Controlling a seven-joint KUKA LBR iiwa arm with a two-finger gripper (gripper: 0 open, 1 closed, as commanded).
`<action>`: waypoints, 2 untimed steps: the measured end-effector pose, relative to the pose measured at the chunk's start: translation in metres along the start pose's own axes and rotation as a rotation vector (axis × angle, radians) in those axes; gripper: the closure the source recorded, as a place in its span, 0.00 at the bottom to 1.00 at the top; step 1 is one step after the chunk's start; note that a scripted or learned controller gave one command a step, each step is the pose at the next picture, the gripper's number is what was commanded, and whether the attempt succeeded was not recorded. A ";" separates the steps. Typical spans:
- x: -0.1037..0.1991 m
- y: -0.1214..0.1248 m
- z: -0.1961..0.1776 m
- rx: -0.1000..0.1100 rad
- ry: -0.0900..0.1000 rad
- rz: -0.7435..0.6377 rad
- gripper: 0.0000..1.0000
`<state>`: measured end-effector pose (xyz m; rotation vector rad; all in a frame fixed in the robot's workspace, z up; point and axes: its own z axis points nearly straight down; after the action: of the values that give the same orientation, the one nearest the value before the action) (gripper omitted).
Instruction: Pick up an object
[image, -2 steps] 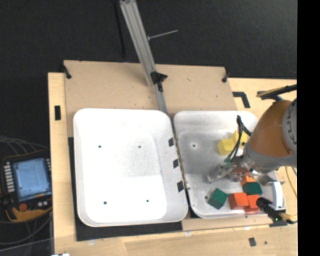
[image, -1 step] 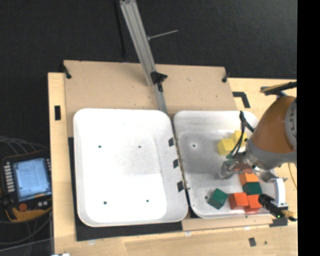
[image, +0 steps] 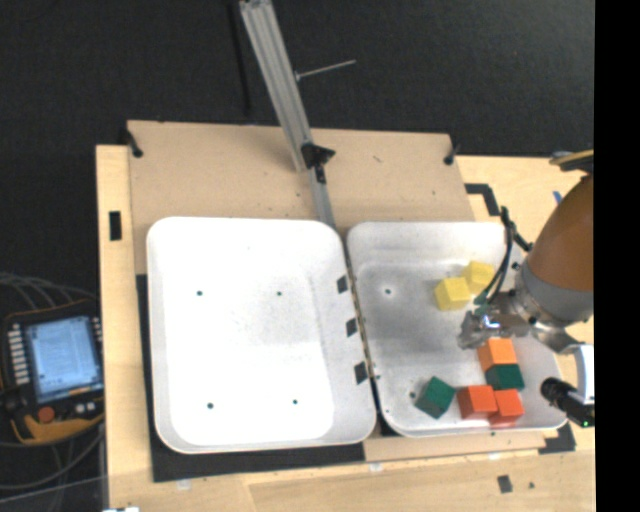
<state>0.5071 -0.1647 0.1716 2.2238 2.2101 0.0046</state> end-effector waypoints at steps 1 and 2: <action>-0.002 0.002 -0.031 0.001 0.000 -0.010 1.00; 0.051 0.012 -0.036 0.002 0.003 -0.014 1.00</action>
<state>0.5193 -0.1141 0.2079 2.2109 2.2286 0.0056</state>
